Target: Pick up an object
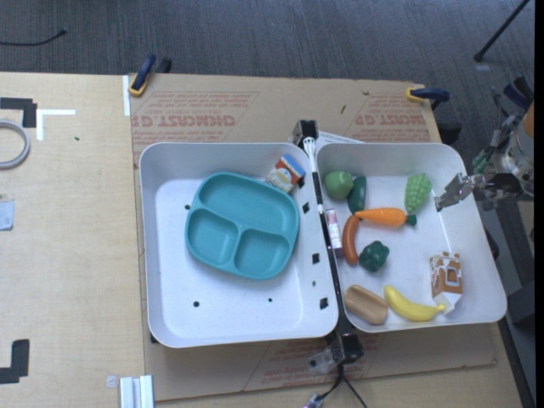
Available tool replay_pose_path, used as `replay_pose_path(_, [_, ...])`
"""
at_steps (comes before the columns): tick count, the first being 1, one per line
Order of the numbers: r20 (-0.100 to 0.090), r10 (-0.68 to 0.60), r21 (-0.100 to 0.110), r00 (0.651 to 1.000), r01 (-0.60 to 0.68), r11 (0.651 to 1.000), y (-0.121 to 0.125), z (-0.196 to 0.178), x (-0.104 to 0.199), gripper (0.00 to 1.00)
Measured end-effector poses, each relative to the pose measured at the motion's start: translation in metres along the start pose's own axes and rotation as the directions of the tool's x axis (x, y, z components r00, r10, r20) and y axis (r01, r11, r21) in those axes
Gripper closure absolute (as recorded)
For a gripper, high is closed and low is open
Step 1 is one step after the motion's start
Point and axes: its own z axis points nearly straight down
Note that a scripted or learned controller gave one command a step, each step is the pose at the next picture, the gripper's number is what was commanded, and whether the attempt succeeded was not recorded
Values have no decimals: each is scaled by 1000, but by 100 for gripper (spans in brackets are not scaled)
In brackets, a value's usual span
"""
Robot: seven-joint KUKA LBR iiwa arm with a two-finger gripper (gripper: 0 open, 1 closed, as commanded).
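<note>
The right bin (406,253) holds toy food: a green apple (337,183), a dark green pepper (357,193), a carrot (381,218), light green grapes (416,192), a reddish sausage (349,238), a dark green vegetable (373,255), a hot dog bun (366,303), a banana (412,305) and an orange-and-white snack packet (445,276). My gripper (450,195) hangs over this bin's right edge, just right of the grapes and above the packet. Nothing shows in its grasp.
The left bin (238,308) carries a teal divided plate (242,225) and a small wrapped packet (285,173) in its far right corner. A pink tube (331,226) lies along the wall between the bins. Clamps (143,73) sit on the cardboard behind.
</note>
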Motion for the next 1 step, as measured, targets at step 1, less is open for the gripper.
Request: replay_pose_path(1, [0,3,0,1000,-3,1000,-59,61,7,0])
